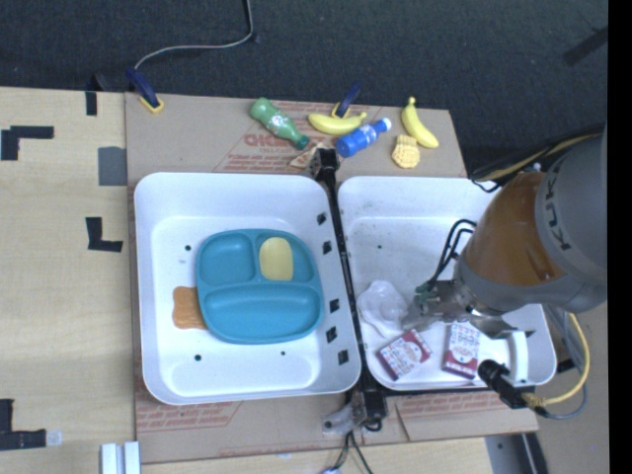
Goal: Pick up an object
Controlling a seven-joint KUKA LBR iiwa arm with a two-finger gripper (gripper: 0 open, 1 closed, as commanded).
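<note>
The arm (538,235) reaches into the right bin (395,205), its tool (427,304) low beside a crumpled clear wrapper (380,302) and two red-and-white packets (403,354); whether the tool is spread or pressed together cannot be told. The left bin (158,205) holds a blue divided plate (257,299) carrying a yellow piece (276,259), with an orange piece (185,308) touching its left edge.

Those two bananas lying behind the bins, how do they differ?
The left banana lies nearly flat across the view, curving like a smile; the right banana runs on a slant, its tip pointing up and away. The left one sits between a green bottle and a blue bottle; the right one lies beside a yellow corn piece. Both are yellow and rest on the cardboard.
</note>
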